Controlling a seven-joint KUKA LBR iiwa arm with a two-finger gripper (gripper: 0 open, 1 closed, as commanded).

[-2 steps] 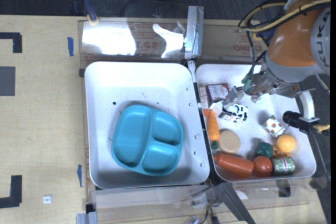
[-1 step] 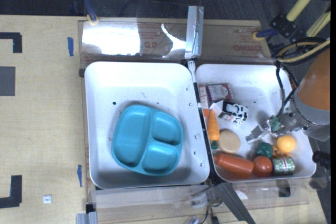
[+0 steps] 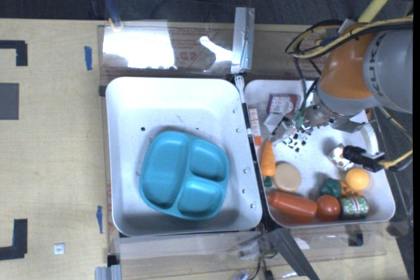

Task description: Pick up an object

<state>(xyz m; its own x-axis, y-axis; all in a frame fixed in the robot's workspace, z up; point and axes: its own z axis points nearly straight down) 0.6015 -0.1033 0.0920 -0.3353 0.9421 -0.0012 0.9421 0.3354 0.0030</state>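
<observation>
Arm (image 3: 367, 69) hangs over the right bin (image 3: 387, 206); gripper (image 3: 298, 131) low at its upper-left part near scattered small items; toy food sits along the near edge: carrot (image 3: 267, 159), sausage (image 3: 291, 205), tomato (image 3: 328, 208); gripper's state unclear, probably nothing held; best to center on one isolated item before closing.

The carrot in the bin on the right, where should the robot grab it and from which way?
Probably from straight above, across the middle of the carrot. It lies flat and long along the right bin's left wall, so the fingers would best close over its narrow width. The wall and the tan round piece crowd its sides, so room looks tight.
</observation>
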